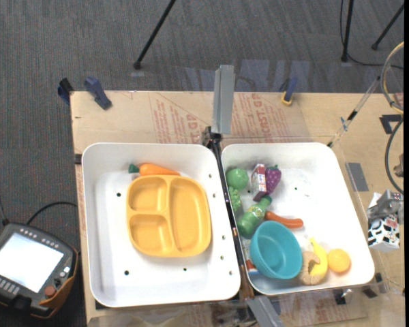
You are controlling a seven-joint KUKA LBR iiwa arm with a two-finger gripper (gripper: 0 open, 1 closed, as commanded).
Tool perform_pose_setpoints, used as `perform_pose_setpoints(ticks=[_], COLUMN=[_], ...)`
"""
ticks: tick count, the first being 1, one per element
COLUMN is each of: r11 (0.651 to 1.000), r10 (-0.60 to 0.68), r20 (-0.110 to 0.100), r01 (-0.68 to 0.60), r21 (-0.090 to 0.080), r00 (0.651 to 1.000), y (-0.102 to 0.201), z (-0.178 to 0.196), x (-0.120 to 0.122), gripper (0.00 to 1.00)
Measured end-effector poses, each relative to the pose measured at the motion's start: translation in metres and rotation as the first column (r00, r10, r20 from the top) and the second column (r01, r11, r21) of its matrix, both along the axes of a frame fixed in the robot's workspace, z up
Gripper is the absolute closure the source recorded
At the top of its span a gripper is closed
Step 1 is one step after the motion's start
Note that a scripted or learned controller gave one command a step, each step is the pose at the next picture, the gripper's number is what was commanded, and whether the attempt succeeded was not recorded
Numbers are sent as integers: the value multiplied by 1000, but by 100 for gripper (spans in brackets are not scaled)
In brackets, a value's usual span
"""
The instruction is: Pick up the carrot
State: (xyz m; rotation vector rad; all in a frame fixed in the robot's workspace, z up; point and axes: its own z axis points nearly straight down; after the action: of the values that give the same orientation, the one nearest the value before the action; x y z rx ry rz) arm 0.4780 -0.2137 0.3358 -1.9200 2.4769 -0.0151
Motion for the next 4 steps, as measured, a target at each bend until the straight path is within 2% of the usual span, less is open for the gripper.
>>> perform_pose_setpoints(ticks=[1, 2, 3, 4], r11=[999, 994, 855, 882], r10=[53, 106, 519, 471], r20=[-24, -2, -13, -12], r01=[-52, -106, -519, -470], r21=[14, 1, 14, 11], r00=[998, 994, 855, 882], y=[4, 2, 15, 13], z=[-127, 46, -45, -179], x=[-4, 9, -1, -1], gripper=[100, 100, 100, 100])
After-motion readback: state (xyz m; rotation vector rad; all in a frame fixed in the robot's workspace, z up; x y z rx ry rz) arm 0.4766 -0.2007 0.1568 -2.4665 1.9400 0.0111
